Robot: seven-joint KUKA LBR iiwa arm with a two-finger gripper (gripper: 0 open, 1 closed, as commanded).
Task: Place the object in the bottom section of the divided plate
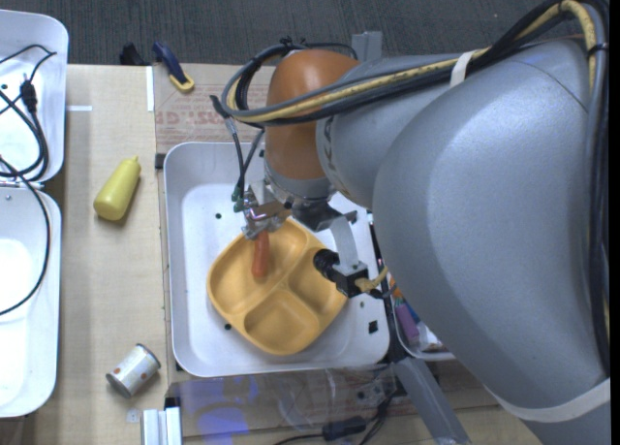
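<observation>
Dark grey carpet lies beyond the wooden counter point(116, 278), which carries a shallow white bin point(189, 239). Over that bin hangs the pincer point(260, 222), at the end of the grey arm point(484, 201) with its orange band point(305, 113). Whether it is apart or together cannot be told. Directly beneath it, touching or nearly so, a slim orange-red object point(260, 259) lies in one section of the yellow divided plate point(276, 293). Well off to the pincer's left lies a yellow squeeze bottle point(117, 189); lower left, a small metal can point(132, 369).
</observation>
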